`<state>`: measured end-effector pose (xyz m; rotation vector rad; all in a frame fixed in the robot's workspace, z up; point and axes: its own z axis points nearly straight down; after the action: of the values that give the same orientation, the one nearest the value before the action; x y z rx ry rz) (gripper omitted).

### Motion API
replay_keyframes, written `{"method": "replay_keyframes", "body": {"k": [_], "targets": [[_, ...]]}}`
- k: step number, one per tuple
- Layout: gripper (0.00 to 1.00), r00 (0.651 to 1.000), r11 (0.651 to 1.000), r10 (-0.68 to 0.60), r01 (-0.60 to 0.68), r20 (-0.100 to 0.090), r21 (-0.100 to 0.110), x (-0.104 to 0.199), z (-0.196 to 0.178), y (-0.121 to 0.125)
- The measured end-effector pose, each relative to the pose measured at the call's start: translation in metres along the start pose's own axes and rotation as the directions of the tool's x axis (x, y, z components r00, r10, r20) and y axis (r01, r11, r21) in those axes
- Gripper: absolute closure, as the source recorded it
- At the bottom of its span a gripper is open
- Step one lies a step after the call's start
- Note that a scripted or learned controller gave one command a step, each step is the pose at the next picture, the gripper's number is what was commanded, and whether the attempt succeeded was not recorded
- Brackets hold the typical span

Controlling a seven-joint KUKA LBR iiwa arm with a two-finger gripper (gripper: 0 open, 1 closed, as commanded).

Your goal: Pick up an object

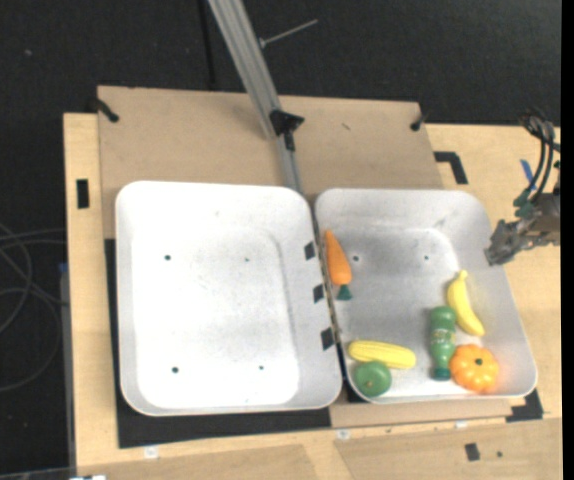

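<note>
Toys lay in the right bin (407, 208), all of them toward its near half or against its left wall. We saw a carrot (337, 258), orange with a small green top at its near end, lying lengthwise along the left wall, just beside the clips that join the two bins. Nearer to us, a corn cob (381, 353) lay on its side, yellow and ridged, and touching its near edge sat a round green apple (372, 377) in the near left corner. To the right of these a banana (464, 304) lay slanted, bright yellow, its far tip pointing toward the right wall. Just left of its near end stood a green pepper-like piece (441, 342), darker than the apple, long and lumpy. Touching that piece on its near right was a pumpkin (475, 367), orange and ribbed with a short stem on top.

The left bin (217, 298) showed a few small dark dots on its white floor.

The gripper (512, 236) hung at the right bin's right edge, far of the banana and well apart from every toy. It looked dark and blurred, and we could not tell how it was set. Nothing was seen in its grasp. Cables (537, 163) ran up behind it. A grey rail (252, 63) crossed the bench (197, 138) from the far side toward the gap between the bins.
</note>
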<state>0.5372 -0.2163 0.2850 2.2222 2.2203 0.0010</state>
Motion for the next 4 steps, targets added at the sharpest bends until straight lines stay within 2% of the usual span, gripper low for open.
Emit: {"method": "replay_keyframes", "body": {"k": [1, 2, 3, 4], "targets": [[0.0, 1.0, 1.0, 0.0, 0.0, 0.0, 0.001, 0.0, 0.0, 0.0], [0.0, 1.0, 1.0, 0.019, -0.019, 0.002, -0.003, -0.001, -0.049, 0.04], [0.0, 1.0, 1.0, -0.001, 0.001, -0.002, 0.009, -0.002, 0.08, 0.075], [0.0, 1.0, 1.0, 0.0, 0.0, -0.002, 0.009, 0.029, 0.174, 0.005]]}}
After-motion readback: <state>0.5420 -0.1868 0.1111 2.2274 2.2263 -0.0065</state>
